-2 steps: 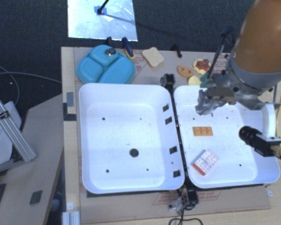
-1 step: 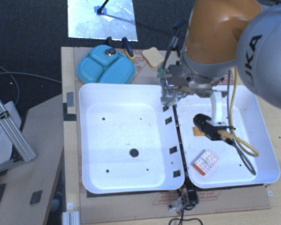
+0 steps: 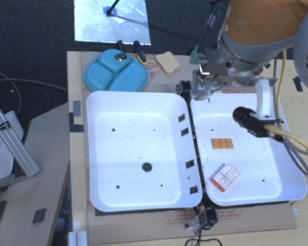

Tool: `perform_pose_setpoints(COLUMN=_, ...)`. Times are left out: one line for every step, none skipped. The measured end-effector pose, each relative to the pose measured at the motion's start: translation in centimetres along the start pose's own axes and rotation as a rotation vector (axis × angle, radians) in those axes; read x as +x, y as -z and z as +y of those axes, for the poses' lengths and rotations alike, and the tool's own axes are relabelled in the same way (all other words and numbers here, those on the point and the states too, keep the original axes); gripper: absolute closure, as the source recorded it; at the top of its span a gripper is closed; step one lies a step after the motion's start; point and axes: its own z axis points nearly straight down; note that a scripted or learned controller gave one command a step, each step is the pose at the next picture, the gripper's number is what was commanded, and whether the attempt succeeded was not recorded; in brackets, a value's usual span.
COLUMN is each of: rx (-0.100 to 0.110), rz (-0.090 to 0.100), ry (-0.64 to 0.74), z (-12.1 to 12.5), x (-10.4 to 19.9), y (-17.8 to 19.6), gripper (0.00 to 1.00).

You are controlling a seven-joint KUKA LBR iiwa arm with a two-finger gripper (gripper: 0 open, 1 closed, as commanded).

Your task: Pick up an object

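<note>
Two small things lie in the right bin [image 3: 292, 188], lower right of the frame: an orange waffle block [image 3: 222, 144] and a patterned packet [image 3: 225, 177]. Above its upper edge hangs the gripper [image 3: 203, 88]; whether it is parted cannot be told.

Clutter beyond the bins

A blue divided tray [image 3: 116, 72] lies at the far left, a tan sponge [image 3: 168, 61] just right of it, a shiny metal sheet [image 3: 112, 13] farther back.
</note>
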Motion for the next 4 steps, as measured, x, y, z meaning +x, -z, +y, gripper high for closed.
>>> perform_pose_setpoints(rx=0.015, rz=-0.002, ry=0.003, z=-0.5, x=5.4, y=-8.9, gripper=1.00)
perform_pose_setpoints(rx=-0.009, rz=0.001, ry=-0.006, z=2.1, x=2.4, y=4.5, gripper=1.00)
perform_pose_setpoints(rx=0.020, rz=-0.002, ry=0.006, z=0.3, x=10.3, y=-7.4, gripper=1.00)
perform_pose_setpoints(rx=0.003, rz=0.001, ry=-0.006, z=-3.1, x=6.2, y=-0.9, gripper=1.00)
